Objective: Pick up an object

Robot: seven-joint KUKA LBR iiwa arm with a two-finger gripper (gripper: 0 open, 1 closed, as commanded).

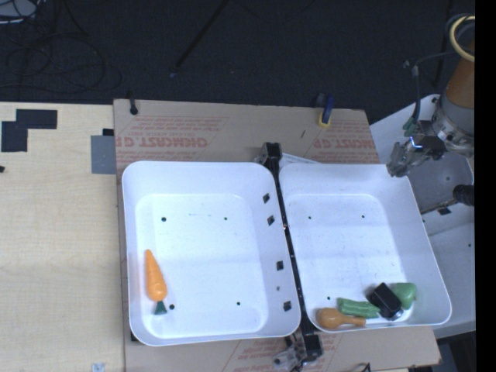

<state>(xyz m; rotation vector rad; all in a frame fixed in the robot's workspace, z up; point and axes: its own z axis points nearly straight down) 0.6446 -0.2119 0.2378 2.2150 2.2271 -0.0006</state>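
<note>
Cannot tell whether the jaws are open or shut (small and blurred against the arm's grey), and see nothing held in them. Hanging just outside the far right corner of the right bin [349, 169], over the desk rather than over any object.

Nearest pickings: a tight heap well away from the jaws, at that bin's near wall. A black block [384, 299], boxy and matte, leaning on a rounded green vegetable [404, 292]; beside it a long green pod [358, 308] and a tan pear-shaped gourd [338, 318], all glossy moulded plastic by the look of them. Farthest from the jaws, across both bins, a lone orange carrot [155, 276] with a green stub, lying flat near the left bin's [194, 166] outer wall.

Likely trouble, judging from here:
- Pinching two touching pieces in the heap at once, then dropping both.
- Slipping off smooth, curved plastic (the gourd and the carrot taper, so poor purchase).
- Striking the bin's sloped wall, with the heap pressed so close to it.
- Closing on bare white floor (plenty of it between the jaws and anything graspable).
</note>
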